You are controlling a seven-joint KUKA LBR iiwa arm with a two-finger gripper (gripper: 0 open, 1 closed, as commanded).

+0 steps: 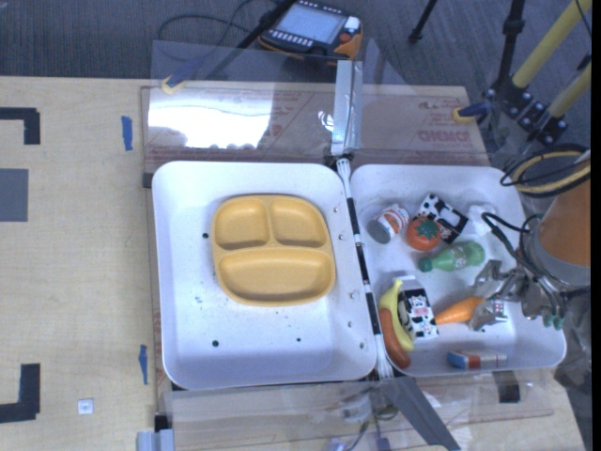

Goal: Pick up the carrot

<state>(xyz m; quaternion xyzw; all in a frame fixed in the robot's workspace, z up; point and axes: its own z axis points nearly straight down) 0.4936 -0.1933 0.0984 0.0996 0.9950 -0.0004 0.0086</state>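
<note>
step: grasp approaching | tool (490,301) reaching at carrot (455,312), which is lying just beside its tips | finger state: cannot tell | carrot not yet lifted

A pale wooden bench (75,252) is carrying two white bins: left bin (178,280), right bin (526,346); blue tape marks, possibly, are sitting at frame left.

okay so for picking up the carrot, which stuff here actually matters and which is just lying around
For the job:
- small orange toy carrot, lying in the right bin
- metal two-finger gripper, at the carrot's right end
- shallow white right bin

Just lying about:
- yellow divided plastic plate in the left bin
- yellow toy banana
- orange-red toy tomato
- green plastic bottle
</note>
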